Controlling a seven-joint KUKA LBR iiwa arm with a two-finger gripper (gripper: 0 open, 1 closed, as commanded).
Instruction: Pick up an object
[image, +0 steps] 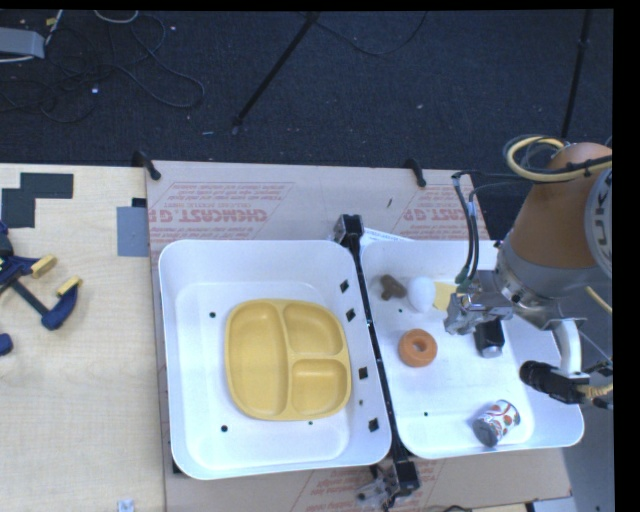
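The right bin (450, 420) holds an orange doughnut-shaped ring (418, 348) near its middle, a white ball (421, 292) and a small brown object (389, 288) at the back left, a small yellow piece (445, 294) beside the ball, and a crumpled silver can (496, 421) at the front right. My gripper (483, 331) hangs over the right bin, to the right of the ring and above it. I see nothing held between its fingers.
The left bin (190, 300) holds a yellow divided tray (288, 358). A black divider (362, 330) runs between the bins. Blue clamps (45, 290) lie on the wooden bench at far left. Cables hang beside the arm on the right.
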